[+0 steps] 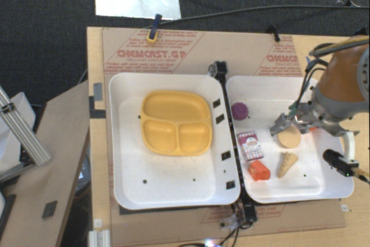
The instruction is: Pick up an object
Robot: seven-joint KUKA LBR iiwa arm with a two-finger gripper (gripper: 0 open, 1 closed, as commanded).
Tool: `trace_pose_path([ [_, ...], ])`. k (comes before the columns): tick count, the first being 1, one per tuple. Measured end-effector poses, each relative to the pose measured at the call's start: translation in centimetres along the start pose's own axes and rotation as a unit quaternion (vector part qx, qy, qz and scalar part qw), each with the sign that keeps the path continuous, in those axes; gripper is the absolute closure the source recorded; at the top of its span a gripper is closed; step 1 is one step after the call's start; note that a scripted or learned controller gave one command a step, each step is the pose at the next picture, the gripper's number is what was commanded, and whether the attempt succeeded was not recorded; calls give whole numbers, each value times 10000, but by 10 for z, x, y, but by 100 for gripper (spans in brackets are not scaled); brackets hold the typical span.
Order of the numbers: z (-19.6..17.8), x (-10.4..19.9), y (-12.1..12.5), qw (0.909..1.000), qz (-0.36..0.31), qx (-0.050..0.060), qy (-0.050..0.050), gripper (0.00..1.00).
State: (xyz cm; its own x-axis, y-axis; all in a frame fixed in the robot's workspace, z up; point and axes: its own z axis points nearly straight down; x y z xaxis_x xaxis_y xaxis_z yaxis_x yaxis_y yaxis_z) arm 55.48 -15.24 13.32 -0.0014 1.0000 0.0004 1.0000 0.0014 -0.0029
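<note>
Grey arm with an orange band (341, 81) came in from the right and bent down over the right-hand shallow white bin (272, 87). The wrist sat low over the middle of that bin, with the jaws directly over the upper edge of a round pale tan disc (289, 140). I could not tell whether they touched it. I also could not tell whether the jaws were spread or pressed together, because cables and wrist hardware crowded the spot.

Same bin:
- A beige cone (287, 164) lay flat just below the disc, narrow end toward the near rim.
- A small pink-and-white printed box (250, 146) lay to the disc's left.
- A red-orange block (259, 170) lay just beside the box's lower end.
- A purple ball (239, 110) lay up by the divider.

The left-hand shallow white bin (127, 142) held a yellow three-compartment plate (176, 123). Both bins sat on a worktop (191, 46) covered in brown printed sheet.

The disc looked plain and matte. It lay flat on the bin floor, its top edge partly hidden under the jaws.
</note>
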Motion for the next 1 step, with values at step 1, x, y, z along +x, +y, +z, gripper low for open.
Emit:
trace_pose_path([
  [1,51,0,0,10000,1,-5,2,0],
])
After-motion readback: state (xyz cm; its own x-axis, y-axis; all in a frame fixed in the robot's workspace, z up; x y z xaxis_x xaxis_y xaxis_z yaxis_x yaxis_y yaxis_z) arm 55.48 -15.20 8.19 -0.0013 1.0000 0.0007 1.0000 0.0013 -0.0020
